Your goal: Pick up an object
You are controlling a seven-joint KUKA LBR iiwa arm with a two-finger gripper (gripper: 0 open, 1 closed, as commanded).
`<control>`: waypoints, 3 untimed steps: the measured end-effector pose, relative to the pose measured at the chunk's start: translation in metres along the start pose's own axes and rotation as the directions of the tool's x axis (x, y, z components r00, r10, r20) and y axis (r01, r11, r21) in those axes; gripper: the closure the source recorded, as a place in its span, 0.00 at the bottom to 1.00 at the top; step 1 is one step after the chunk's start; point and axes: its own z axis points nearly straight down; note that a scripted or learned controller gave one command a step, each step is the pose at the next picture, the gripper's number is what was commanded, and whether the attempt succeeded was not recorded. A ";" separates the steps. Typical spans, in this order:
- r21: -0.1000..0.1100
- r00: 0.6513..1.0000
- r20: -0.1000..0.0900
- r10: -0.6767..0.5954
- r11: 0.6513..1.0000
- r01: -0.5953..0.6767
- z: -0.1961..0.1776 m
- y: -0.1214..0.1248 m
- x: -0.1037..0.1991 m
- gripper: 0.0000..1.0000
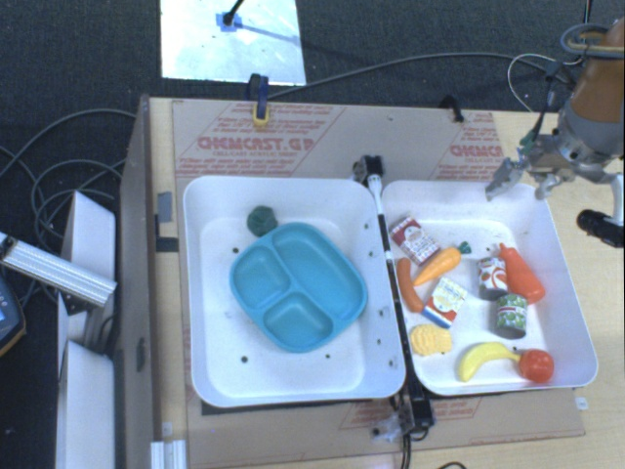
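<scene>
While claw hangs apparently open, carrot lower left, apart.

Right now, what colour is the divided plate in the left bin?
Light blue plate, seen in the camera view.

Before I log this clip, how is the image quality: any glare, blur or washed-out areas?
In the camera view, the light panel above the bench is blown out to near white; the white bins look bright but keep their edges; the gripper and arm at the upper right are slightly soft; the toy foods such as the banana are small and their labels unreadable.
</scene>
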 end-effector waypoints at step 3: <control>-0.014 1.000 0.003 0.005 1.000 -0.005 0.092 -0.066 0.111 0.00</control>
